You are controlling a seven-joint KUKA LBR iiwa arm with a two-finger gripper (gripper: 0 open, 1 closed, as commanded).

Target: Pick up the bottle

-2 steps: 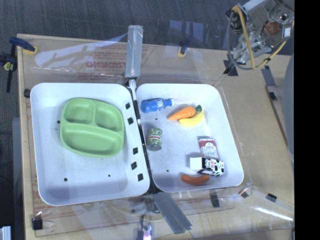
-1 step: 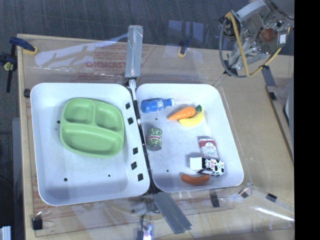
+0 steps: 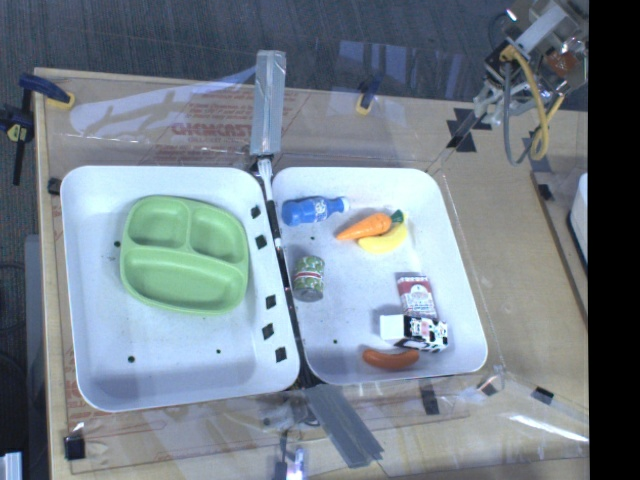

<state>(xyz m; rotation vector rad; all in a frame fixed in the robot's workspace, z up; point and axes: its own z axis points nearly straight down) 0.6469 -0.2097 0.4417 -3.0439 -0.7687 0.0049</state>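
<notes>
Bench: pale wooden bench point(image 3: 510, 258) under a clear plastic sheet, carrying two shallow white bins side by side; blue clamps at its far edge and far-left corner.
Left bin: shallow white plastic bin point(image 3: 100, 363), holding one item.
Right bin: shallow white plastic bin point(image 3: 450, 268), touching the left bin along their shared wall, with small black tabs along the join.
Tray: light green plastic divided tray point(image 3: 186, 255) with three compartments, lying flat in the far half of the left bin.
Arm: grey arm end with yellow cable loops point(image 3: 530, 63), above the bench's far-right corner, well apart from both bins.
Claw: cannot tell whether wide or narrow, as the view does not show it clearly.
Bottle: small blue plastic bottle point(image 3: 312, 210), lying on its side in the far-left corner of the right bin, near the shared wall, cap pointing right; nothing touches it.
Carrot: orange toy carrot with green top point(image 3: 366, 226), just right of the bottle, lying against a yellow toy banana point(image 3: 386, 241).
Carton: small dark red carton point(image 3: 414, 293), near the right edge.
Cow-print box: black-and-white patterned box point(image 3: 416, 330), just beside the carton, near-right corner.
Sausage: reddish-brown toy sausage point(image 3: 390, 359), at the near edge.
Can: small green labelled can point(image 3: 308, 277), near the left wall of the right bin.
</notes>
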